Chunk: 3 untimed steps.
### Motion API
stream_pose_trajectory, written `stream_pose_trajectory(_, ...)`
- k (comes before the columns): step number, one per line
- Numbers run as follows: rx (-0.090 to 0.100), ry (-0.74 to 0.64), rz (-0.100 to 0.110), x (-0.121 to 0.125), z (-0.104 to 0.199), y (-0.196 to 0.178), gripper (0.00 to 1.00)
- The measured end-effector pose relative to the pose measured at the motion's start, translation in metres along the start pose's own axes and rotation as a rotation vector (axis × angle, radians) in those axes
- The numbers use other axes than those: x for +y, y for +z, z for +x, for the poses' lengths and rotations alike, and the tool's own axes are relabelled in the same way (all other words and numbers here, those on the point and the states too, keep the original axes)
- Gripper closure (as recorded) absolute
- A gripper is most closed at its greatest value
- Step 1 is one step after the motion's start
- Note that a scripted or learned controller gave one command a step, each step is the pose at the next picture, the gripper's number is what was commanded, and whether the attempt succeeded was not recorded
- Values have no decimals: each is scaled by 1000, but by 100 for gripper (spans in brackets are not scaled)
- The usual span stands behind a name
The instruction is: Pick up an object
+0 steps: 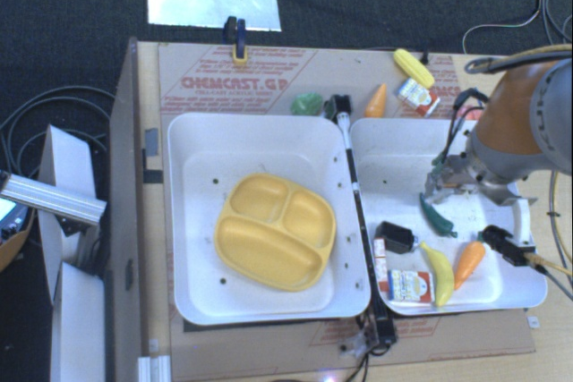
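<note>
Toys crowd the lower right bin [528, 286], a carrot [468, 263] and banana [438, 271] nearest, as the gripper [440, 190] poises over a green pepper [436, 216] mid-frame, seemingly to grab it, its grasp impossible to tell.

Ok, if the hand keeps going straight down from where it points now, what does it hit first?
Most likely the dark green pepper-shaped toy lying on the right white bin's floor: the hand hangs right at its upper end. Height above it is unclear from this slanted view.

Bench [233, 80]: two white bins [192, 192], corn [414, 67], possibly carrot [376, 101].
</note>
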<state>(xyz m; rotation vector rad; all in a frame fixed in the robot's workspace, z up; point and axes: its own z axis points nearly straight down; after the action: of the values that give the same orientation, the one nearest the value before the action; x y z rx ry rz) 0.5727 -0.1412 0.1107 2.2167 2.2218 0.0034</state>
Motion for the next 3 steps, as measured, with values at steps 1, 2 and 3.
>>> stream_pose_trajectory(1, 0, 0, 1, 0, 0, 0, 0)
stream_pose_trajectory(2, 1, 3, 7, -29, -15, 28, 0)
stream_pose_trajectory(3, -4, 3, -3, 13, -67, 25, 0)
